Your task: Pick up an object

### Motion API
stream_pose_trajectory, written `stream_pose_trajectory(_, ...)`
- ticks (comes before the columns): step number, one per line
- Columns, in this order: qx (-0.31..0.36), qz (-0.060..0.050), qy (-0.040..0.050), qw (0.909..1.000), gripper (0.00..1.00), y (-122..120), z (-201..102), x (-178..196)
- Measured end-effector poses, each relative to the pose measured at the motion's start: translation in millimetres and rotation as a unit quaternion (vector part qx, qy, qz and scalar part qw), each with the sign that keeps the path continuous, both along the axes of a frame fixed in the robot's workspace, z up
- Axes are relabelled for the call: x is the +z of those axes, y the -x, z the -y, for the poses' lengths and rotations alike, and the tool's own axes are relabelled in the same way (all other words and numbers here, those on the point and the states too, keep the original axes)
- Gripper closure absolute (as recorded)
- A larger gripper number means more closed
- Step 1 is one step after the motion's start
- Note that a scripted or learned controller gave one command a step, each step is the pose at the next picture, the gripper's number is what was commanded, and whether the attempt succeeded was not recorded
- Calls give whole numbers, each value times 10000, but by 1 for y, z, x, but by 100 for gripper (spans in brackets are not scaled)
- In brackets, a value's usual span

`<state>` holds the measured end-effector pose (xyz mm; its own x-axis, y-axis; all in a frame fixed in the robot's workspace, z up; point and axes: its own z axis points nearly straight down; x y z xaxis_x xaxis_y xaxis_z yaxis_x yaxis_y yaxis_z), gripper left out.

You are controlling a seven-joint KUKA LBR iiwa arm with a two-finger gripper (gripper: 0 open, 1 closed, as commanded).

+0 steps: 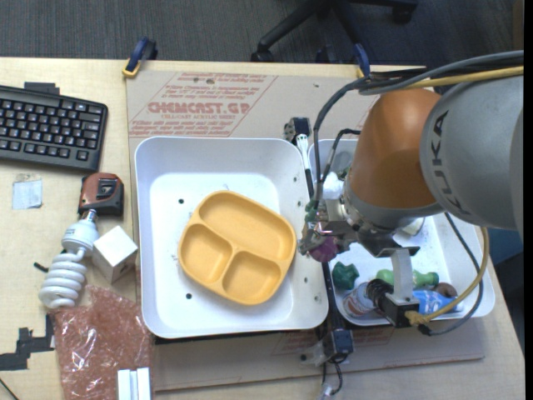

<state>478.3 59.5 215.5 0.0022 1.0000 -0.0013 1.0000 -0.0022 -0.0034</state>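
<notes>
We see the arm (433,157) reaching in over the right bin (466,248), its orange band and grey wrist covering most of that bin. The claw (319,238) sits low at the wall where the two bins meet. It is crowded by cables and dark metal parts, so we cannot tell whether it is spread, pressed together or pinching anything.

Just beside the claw, toward the lower right of the view, lies a small purple piece (326,247), touching it or nearly so; we cannot tell whether it is held. A little further from the claw in the same direction we find a dark green piece (344,272), then a round printed lid or tin (358,301). Beyond those, well to the claw's right in the view, are a lighter green roll (406,277) and a blue thing (429,301).

To the claw's left in the view, the left bin (158,223) holds a yellow divided tray (237,247) lying flat, its nearest edge close to the claw but apart from it.

Far to the claw's left, outside both bins on the tabletop (50,82), we see a keyboard (50,127), a tape measure (102,193), a white cube (115,250), a spiral light bulb (67,267) and a pinkish bag (100,336).
</notes>
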Motion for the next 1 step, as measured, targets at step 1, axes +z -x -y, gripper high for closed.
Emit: stream_pose_trajectory(1,20,4,4,10000,100,-76,-30,20)
